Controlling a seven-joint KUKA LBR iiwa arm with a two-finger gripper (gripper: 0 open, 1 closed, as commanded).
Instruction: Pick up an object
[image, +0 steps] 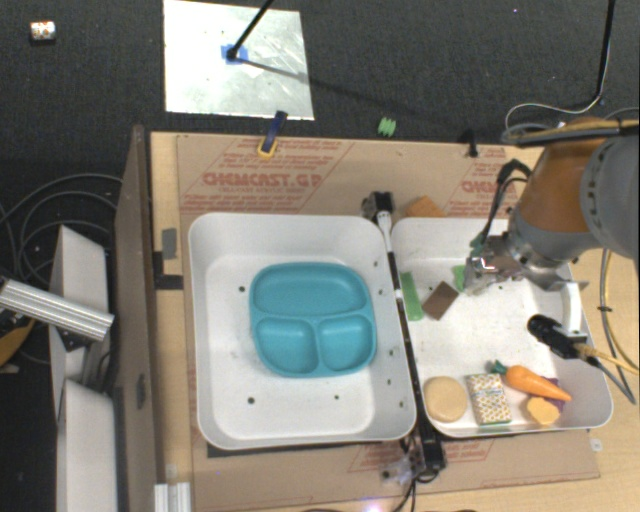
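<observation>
My gripper (478, 270) hangs over the upper left part of the right bin (600, 400). A brown block (440, 299) lies tilted just below and left of it, close to the fingertips, and I cannot tell whether they touch. A small green piece (459, 276) shows right beside the gripper. Along the bin's front edge lie a round tan disc (446, 398), a patterned block (489, 398), an orange carrot (535, 381) and a small yellow-orange piece (543, 410).
A teal divided plate (310, 318) sits in the left bin (215, 400). A green strip (410, 297) rests by the divider between the bins. An orange thing (424, 207) lies on the board behind the right bin.
</observation>
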